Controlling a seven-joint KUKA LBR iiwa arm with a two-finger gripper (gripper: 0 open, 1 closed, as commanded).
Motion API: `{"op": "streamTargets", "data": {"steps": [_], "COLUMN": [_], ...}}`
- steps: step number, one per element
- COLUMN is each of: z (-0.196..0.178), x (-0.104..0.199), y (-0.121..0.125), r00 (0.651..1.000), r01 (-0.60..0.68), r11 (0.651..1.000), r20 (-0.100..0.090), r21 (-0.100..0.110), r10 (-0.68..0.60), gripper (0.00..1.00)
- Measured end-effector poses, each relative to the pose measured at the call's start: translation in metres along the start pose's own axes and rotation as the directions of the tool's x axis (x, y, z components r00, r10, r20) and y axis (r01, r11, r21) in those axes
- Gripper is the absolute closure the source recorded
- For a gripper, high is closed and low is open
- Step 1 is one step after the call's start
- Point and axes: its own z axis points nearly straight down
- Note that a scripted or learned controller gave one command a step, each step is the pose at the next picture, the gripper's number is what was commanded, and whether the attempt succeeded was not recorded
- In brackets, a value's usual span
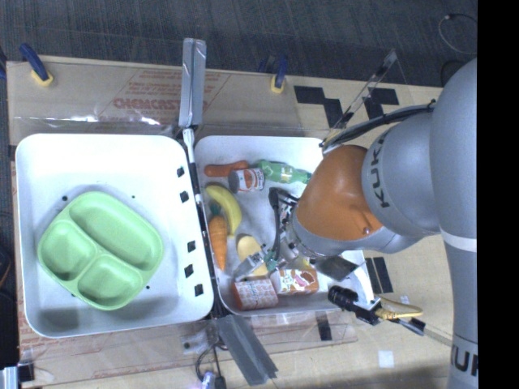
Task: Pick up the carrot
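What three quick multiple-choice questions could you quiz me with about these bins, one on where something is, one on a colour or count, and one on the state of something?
1. Where does the carrot lie?
A. On the green plate
B. In the right bin, near its left wall
C. On the floor outside both bins

2. How many sections does the green plate have?
A. Three
B. One
C. Six

3. How is the banana placed?
A. Hanging from the arm
B. Standing on the green plate
C. Lying flat in the right bin

Answers:
1 B: the orange carrot rests by the left wall of the right bin, just below the banana.
2 A: the plate, in the left bin, shows one long section and two smaller ones.
3 C: the yellow banana lies on the bin floor, above the carrot.
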Motion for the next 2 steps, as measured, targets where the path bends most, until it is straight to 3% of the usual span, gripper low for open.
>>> {"op": "streamTargets", "data": {"steps": [1, 2], "z": [-0.01, -0.105], "x": [0.0, 0.034], "y": [0.001, 0.015], "r00": [1.0, 0.899], "r01": [0.004, -0.437], "r11": [1.0, 0.899], "r20": [0.001, 0.001], "r21": [-0.001, -0.001], "r10": [-0.004, 0.437], "gripper": [1.0, 1.0]}}
